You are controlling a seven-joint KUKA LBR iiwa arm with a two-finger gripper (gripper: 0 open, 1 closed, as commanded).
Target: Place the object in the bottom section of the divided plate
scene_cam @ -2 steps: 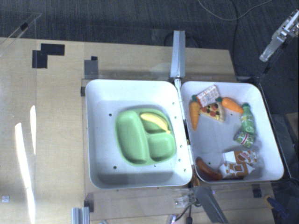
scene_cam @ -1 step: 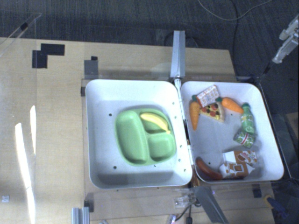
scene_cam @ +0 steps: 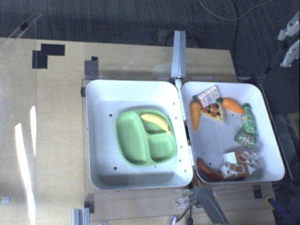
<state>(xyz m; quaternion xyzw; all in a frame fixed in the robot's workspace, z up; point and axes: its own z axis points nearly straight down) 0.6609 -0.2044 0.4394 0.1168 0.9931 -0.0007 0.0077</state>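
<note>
A green divided plate [scene_cam: 133,139] lies in the middle of the left white bin [scene_cam: 98,125]. It has one long section on its left and two smaller ones on its right. A yellow banana [scene_cam: 155,122] lies in the upper right section. The lower right section [scene_cam: 162,146] and the long left section hold nothing. The right white bin [scene_cam: 269,144] holds the loose toy food.
In the right bin lie an orange carrot [scene_cam: 195,115], a pizza slice [scene_cam: 213,111], a small printed box [scene_cam: 208,96], a second carrot [scene_cam: 233,106], a green bottle [scene_cam: 248,119], a green can [scene_cam: 244,138], a brown-and-white carton [scene_cam: 239,164] and a red sausage [scene_cam: 209,170]. A metal rail [scene_cam: 178,55] stands behind the bins.
</note>
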